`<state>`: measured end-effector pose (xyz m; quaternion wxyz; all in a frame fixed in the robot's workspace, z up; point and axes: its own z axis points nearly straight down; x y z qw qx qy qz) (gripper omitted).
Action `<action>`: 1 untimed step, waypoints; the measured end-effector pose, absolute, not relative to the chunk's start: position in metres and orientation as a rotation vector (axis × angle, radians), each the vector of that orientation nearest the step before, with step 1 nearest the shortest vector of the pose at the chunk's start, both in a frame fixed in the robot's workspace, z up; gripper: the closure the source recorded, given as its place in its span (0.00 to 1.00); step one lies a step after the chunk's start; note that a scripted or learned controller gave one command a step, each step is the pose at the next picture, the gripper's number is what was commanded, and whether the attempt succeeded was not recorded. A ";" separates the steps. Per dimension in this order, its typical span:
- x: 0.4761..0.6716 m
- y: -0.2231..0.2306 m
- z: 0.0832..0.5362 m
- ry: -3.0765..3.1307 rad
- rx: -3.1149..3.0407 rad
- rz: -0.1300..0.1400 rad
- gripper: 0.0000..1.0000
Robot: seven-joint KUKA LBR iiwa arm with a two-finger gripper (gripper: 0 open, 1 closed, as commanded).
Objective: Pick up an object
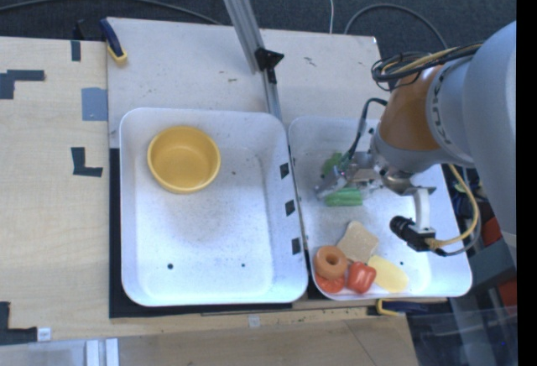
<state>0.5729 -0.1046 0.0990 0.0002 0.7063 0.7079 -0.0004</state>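
Resting under gripper (336,181): green object (343,197), elongated, right bin (449,276).

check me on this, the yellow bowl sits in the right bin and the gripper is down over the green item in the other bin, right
Not quite. The camera view shows the yellow bowl in the left bin, not the right one. The gripper is down over the green item in the other bin, the right bin.

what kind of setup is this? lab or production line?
Likely a lab grasping testbed: two white bins on a taped plywood bench, toy food like a donut, and loose cabling around the arm.
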 end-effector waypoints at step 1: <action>0.569 -0.100 0.143 2.223 2.219 0.002 1.00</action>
